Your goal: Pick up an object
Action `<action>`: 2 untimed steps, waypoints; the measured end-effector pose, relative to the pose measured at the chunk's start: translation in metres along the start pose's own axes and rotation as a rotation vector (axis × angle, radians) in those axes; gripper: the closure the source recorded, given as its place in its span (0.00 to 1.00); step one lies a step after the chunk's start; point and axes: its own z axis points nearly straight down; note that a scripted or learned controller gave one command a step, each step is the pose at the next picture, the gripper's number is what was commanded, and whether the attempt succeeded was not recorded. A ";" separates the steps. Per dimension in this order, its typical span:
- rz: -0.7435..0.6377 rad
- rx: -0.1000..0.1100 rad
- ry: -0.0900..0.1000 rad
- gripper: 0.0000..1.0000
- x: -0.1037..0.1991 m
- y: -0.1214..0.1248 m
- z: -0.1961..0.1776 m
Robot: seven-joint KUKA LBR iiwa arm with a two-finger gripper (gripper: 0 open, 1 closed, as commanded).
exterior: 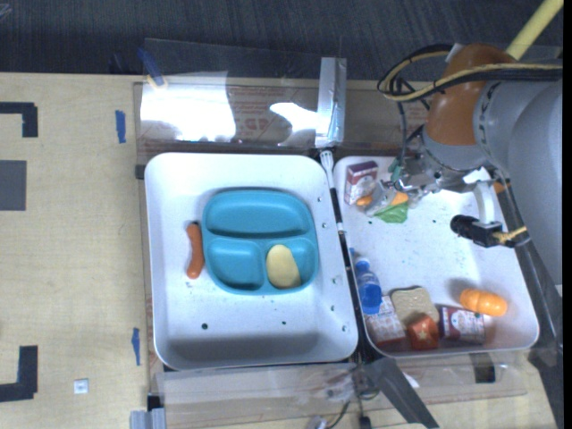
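My gripper (405,183) hangs low over the back left part of the right bin (447,248). Just under and to its left lie a green item (391,211) and a small orange piece (365,201), very close to the gripper. A small red and white carton (360,180) stands beside them at the bin's back left corner. Whether the gripper touches any of them cannot be told.
Along the right bin's front lie a water bottle (366,286), a bread slice (413,303), a red can (423,332), a dark red packet (462,323) and an orange item (483,303). The left bin (170,311) holds a blue divided tray (255,217) with a yellow item (282,265), and an orange sausage (194,250).
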 end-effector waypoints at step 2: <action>-0.003 0.002 -0.001 1.00 0.000 0.000 -0.005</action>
